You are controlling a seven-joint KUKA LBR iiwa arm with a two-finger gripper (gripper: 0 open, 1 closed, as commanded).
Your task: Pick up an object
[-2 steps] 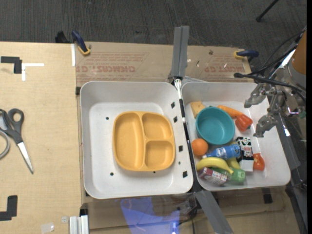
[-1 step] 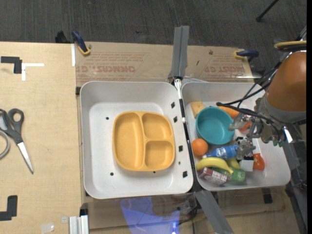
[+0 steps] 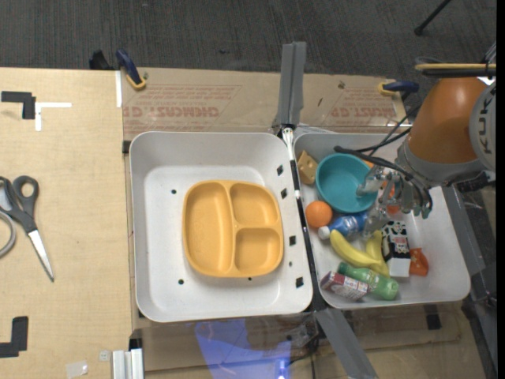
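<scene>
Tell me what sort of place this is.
Probably a robotics lab bench for grasping trials: two white bins clamped to a board, the right one full of toy food like a banana, and scissors lying alongside.

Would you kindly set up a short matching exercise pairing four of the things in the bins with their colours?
Things:
1. divided plate
2. bowl
3. banana
4. ball

Colours:
A. teal
B. orange
C. yellow, long and curved
D. yellow-orange, in the left bin

Pairs: 1-D, 2-A, 3-C, 4-B
</scene>
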